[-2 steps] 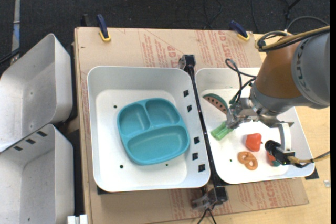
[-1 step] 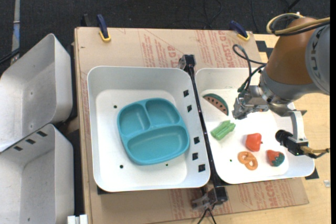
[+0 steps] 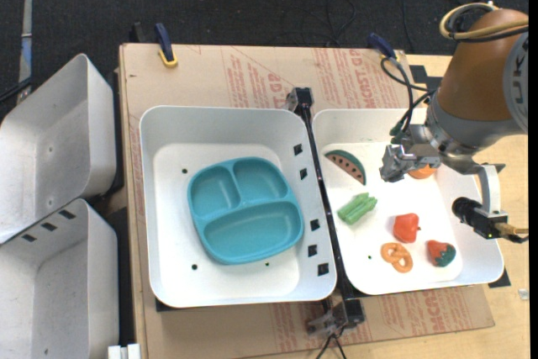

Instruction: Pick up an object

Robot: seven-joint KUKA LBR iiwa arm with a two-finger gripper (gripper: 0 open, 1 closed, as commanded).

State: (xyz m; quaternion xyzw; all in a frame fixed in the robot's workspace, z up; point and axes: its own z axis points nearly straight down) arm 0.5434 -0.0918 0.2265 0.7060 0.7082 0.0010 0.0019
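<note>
Lying under the gripper [image 3: 402, 166] at the right bin's [image 3: 471, 273] one o'clock corner is an orange object [image 3: 423, 172], partly hidden; whether the fingers are open or grip it cannot be told. Nearby: watermelon slice [image 3: 345, 165], green piece [image 3: 357, 208], red pepper [image 3: 406, 227], pretzel [image 3: 396, 256], strawberry [image 3: 440, 252]. Left bin [image 3: 160, 181] holds a teal tray [image 3: 244, 210].

The 2 white bins [image 3: 160, 139] look like smooth, slightly glossy plastic. The blue divided tray [image 3: 245, 210] is matt plastic. The table [image 3: 218, 71] top is rough brown cardboard with red print. The arm's orange band [image 3: 479, 63] shines glossy.
</note>
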